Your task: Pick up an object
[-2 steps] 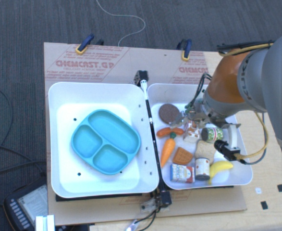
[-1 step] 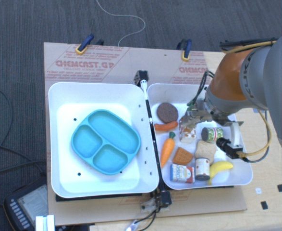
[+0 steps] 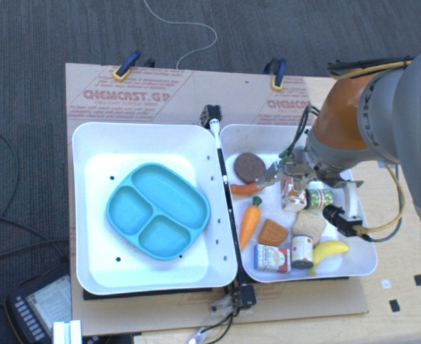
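The grey arm point(image 3: 382, 113) with its orange band reaches in from the right over the right-hand white bin point(image 3: 368, 264), and its tool point(image 3: 285, 174) hangs low among the toy foods at the bin's far side; whether it is open or closed cannot be made out from above. Just left of the tool lies a dark brown round patty point(image 3: 249, 166), with a small orange piece point(image 3: 242, 189) near it against the bin's left wall. A carrot point(image 3: 249, 223) lies nearer, beside a tan waffle-like square point(image 3: 272, 232). Along the near edge sit a small carton point(image 3: 271, 258), a can point(image 3: 302, 251) and a yellow banana point(image 3: 330, 251). A white packet point(image 3: 294, 194) is just under the tool, touching it or not I cannot tell. The left bin point(image 3: 88, 264) holds a blue divided plate point(image 3: 158, 210). Both bins rest on a brown worktop point(image 3: 124, 99).
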`<state>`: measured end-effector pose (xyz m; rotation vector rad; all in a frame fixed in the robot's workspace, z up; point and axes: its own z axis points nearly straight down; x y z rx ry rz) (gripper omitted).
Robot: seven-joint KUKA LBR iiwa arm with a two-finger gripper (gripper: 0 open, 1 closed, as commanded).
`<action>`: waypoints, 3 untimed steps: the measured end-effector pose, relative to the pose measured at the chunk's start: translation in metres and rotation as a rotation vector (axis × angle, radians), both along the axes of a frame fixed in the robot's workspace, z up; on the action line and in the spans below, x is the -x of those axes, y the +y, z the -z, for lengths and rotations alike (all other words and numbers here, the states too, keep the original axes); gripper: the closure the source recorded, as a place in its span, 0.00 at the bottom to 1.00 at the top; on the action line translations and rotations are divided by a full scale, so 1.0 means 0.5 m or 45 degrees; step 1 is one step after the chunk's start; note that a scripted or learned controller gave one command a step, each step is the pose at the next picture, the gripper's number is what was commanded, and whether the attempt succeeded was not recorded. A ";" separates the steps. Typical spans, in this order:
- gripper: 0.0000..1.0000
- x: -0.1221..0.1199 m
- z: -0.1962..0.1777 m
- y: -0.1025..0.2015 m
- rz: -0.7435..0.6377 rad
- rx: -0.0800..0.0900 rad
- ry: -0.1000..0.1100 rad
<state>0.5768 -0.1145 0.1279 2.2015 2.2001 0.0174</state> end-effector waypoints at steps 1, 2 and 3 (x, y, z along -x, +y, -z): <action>0.00 -0.001 0.025 0.004 0.001 0.004 -0.003; 1.00 -0.003 0.001 0.001 0.002 0.007 -0.008; 0.00 -0.003 0.001 0.002 0.002 0.006 -0.008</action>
